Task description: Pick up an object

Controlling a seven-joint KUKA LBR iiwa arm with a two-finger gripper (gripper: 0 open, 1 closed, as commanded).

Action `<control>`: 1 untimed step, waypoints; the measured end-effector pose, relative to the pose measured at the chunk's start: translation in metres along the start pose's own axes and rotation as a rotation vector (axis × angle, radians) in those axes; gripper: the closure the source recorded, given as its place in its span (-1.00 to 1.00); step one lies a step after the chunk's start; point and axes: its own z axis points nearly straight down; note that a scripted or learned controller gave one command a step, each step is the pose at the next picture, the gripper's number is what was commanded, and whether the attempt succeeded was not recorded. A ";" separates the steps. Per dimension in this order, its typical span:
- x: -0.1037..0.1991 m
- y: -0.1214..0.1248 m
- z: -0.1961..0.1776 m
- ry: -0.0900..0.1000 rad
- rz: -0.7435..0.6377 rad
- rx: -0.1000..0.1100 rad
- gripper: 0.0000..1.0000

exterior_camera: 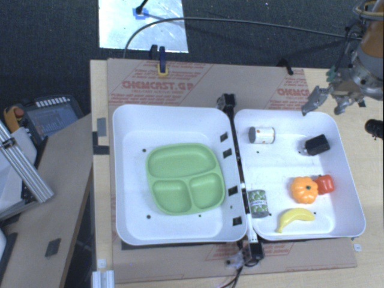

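Note:
My gripper [329, 102] hangs at the far right, above the back right corner of the right bin [351, 179]. Its two fingers are spread apart and nothing is between them. In that bin lie a small white can [262, 135] on its side at the back, a black block [316, 144] to its right, an orange pumpkin-shaped toy [304, 189], a red piece [324, 184] touching it, a yellow banana [294, 218] at the front and a green-labelled can [257, 202] at the left wall. The black block is the thing closest to the gripper.
The left bin [129, 161] holds a green three-compartment plate [183, 177]. A black clip divider [231, 155] runs between the bins. A cable [252, 24] arcs across the floor behind the bench. A metal sheet [144, 14] lies at the back left.

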 end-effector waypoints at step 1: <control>0.000 0.002 -0.007 -0.002 -0.002 -0.012 -1.00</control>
